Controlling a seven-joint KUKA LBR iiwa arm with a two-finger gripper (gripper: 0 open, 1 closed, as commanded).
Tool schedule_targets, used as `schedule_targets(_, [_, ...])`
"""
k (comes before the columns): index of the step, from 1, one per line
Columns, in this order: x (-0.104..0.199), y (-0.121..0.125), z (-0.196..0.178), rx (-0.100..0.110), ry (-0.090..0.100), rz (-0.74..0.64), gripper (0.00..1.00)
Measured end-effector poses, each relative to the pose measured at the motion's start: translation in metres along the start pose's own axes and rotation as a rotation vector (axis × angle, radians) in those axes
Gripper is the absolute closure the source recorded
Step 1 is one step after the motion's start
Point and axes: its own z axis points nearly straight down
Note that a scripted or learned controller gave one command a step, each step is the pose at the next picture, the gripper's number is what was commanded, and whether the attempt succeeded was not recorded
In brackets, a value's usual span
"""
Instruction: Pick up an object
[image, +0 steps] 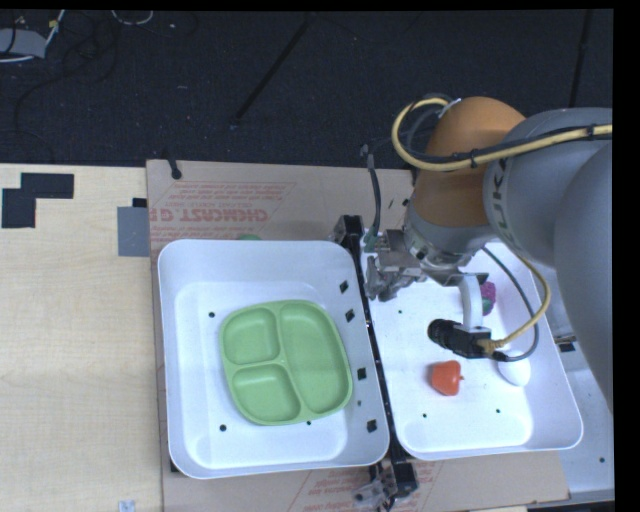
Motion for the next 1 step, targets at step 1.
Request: schedule_targets(1, [0.0422,-0.0302,-0.0138,0.000,0.000,-0.001,1.00])
